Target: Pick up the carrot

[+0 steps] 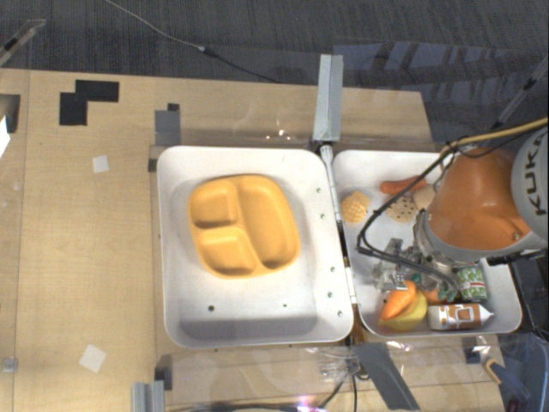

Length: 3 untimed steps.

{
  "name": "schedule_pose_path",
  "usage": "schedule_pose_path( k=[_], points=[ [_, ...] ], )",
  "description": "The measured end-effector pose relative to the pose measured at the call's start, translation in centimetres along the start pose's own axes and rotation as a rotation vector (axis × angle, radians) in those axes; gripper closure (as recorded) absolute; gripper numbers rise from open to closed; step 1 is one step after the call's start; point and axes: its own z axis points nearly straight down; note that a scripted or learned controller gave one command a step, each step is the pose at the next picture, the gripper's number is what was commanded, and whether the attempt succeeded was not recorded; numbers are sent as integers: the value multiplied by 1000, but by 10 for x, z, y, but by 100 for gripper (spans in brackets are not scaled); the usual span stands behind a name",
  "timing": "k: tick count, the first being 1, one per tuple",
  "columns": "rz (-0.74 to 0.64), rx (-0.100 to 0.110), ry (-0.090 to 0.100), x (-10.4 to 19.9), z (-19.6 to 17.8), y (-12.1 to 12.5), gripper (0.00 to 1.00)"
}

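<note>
Down at the near edge of the right-hand bin [515,316] a small white bottle [459,317] with a brown label lies on its side, and just to its left sits a yellow piece of toy fruit [410,314] with an orange carrot [400,299] resting on top of it, its greenish end pointing up toward the arm. The gripper [401,269] hangs right above that carrot, a cluster of grey metal and black cable, and from where I stand the carrot's upper end sits just beneath the fingertips, close enough that it may be touching them, though I cannot make out whether the fingers are spread or closed, or whether anything is between them. A green-patterned can [470,282] lies just right of the gripper, partly under the arm. The arm's broad orange band [476,200] covers the middle of that bin. Beyond it, toward the far side, a round waffle-like biscuit [355,204] lies near the left wall, a pale cookie [401,208] sits beside it, and a second orange piece [401,184], long and thin, lies farther back. In the left bin [171,230] a yellow divided tray [244,224] sits near the middle.
</note>
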Motion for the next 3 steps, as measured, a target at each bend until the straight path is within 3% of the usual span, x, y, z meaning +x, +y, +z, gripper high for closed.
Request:
schedule_pose_path(
  k=[1,2,3],
  points=[
    [0,0,1,0,0,0,0],
    [-3,0,-9,-3,-11,1,100],
    [-3,0,-9,-3,-11,1,0]
  ],
)
